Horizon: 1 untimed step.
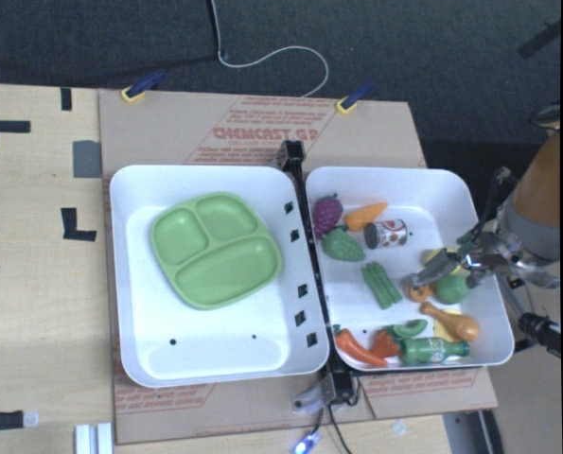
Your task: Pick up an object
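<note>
camera view has the gripper (448, 270) low over the right bin (451, 185), at its right side, right by a small green round piece (452, 289); from where i stand i cannot tell how the jaws are set, or whether anything sits between them; that green piece looks the likeliest pick, i'd judge, with an orange bit (419, 293) just beside it and a tan drumstick-shaped toy (453, 321) close below; to do this well the arm should come straight down and centred on one piece, since the neighbours crowd in and a slanted close could nudge them or catch two at once; the bin wall is near too, so little room on that side; the left bin (139, 348) bears a green divided plate (217, 249); the arm's upper part runs off the right edge, and the tool end is blurred and dark, so contact with the toy is unclear.
</note>
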Available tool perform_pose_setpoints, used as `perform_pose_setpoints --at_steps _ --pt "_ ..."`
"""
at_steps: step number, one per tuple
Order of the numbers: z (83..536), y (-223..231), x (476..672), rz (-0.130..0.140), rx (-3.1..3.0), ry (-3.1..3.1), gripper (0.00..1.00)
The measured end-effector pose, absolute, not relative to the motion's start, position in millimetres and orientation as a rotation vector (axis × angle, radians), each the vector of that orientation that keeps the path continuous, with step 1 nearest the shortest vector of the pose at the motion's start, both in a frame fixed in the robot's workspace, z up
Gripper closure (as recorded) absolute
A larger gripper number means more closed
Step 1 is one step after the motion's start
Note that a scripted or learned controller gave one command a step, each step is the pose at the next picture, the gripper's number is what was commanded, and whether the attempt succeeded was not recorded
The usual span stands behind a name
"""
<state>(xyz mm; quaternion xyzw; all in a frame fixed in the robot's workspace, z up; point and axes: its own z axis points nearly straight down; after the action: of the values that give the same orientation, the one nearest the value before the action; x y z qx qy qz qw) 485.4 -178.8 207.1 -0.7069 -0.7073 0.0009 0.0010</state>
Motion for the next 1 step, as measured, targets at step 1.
perform_pose_setpoints --at_steps 1 --pt "216.7 -178.1 485.5 0.003 -2.217 -2.222 1.00"
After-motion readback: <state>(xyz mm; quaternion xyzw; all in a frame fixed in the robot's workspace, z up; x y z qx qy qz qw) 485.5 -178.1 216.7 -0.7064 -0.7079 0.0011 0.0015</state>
